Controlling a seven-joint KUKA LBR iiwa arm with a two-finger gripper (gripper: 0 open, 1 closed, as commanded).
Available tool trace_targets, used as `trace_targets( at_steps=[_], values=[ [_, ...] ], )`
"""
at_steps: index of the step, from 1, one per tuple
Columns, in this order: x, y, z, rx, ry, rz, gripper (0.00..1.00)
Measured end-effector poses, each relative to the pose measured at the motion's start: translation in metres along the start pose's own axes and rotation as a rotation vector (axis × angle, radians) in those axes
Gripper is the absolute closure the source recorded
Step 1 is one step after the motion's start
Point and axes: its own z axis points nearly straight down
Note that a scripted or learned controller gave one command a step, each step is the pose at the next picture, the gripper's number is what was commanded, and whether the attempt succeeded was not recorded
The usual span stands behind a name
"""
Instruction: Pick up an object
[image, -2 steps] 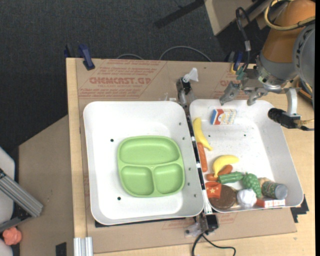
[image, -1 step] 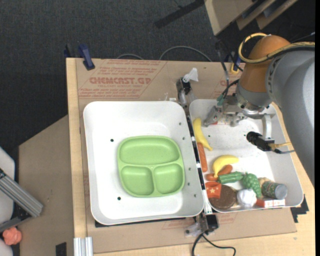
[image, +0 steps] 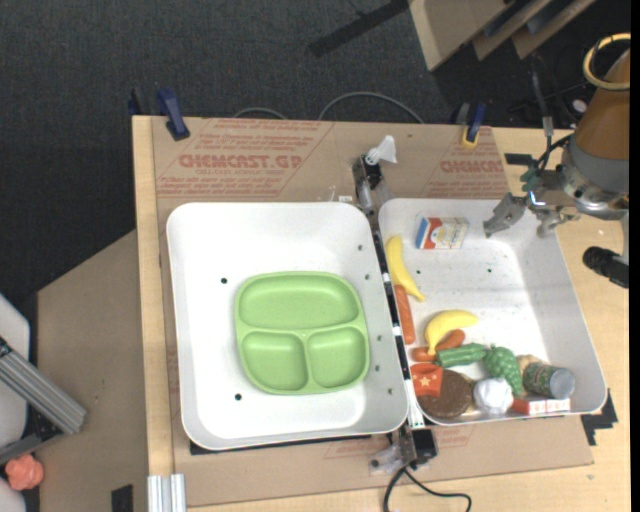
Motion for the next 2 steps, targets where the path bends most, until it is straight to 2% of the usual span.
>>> trace_targets(
  at_steps=[1, 2],
  values=[
    [0.08, -0.082, 0.019, 0.018, 0.013, -0.011, 0.0],
    [0.108, -0.117, 0.08, 0.009, 0.007, -0.005, 0.0]
  ],
)
